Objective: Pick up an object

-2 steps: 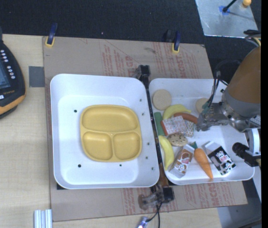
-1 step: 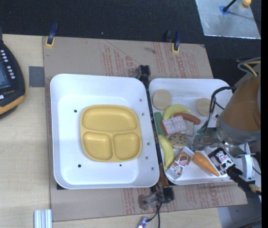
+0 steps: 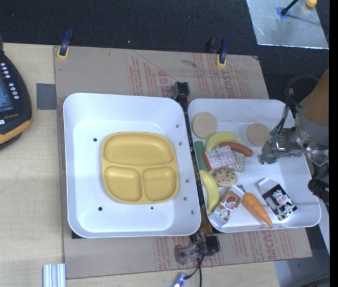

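Hand (image 3: pixel 274 150) hovers over the right bin (image 3: pixel 297 220); grip state we cannot tell. We judge approach step; next, descend onto the carrot (image 3: pixel 256 208).

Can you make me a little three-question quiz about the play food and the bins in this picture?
1. True or false: the yellow tray lies in the left bin.
2. Which one lies nearest the bottom edge of the right bin? A) the carrot B) the hot dog C) the tan disc
3. Fill in: the gripper hovers over the ____ bin.

Key: 1 true. 2 A. 3 right.
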Available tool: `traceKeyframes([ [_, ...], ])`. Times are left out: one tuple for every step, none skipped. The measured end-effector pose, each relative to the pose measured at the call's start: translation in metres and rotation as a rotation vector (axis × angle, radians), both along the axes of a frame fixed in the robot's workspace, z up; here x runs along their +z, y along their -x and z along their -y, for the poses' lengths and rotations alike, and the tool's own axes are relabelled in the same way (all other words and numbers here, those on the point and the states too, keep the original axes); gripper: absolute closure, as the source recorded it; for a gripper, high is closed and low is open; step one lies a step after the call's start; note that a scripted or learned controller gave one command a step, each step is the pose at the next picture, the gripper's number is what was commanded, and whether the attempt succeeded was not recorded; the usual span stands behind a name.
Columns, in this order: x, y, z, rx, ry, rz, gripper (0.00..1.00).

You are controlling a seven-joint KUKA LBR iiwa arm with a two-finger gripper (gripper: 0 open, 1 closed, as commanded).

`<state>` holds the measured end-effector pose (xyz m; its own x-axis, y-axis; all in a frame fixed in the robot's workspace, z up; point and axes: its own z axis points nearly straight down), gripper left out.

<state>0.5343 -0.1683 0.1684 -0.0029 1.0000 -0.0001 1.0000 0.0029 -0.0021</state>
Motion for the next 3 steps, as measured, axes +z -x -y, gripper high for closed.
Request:
traceKeyframes([
  [0.024, -0.052, -0.085, 0.002, -0.002, -0.001, 1.00],
  [0.023, -0.051, -0.085, 0.001, -0.001, -0.001, 0.00],
  [0.035, -0.019, -0.043, -0.001, -0.001, -0.001, 0.00],
])
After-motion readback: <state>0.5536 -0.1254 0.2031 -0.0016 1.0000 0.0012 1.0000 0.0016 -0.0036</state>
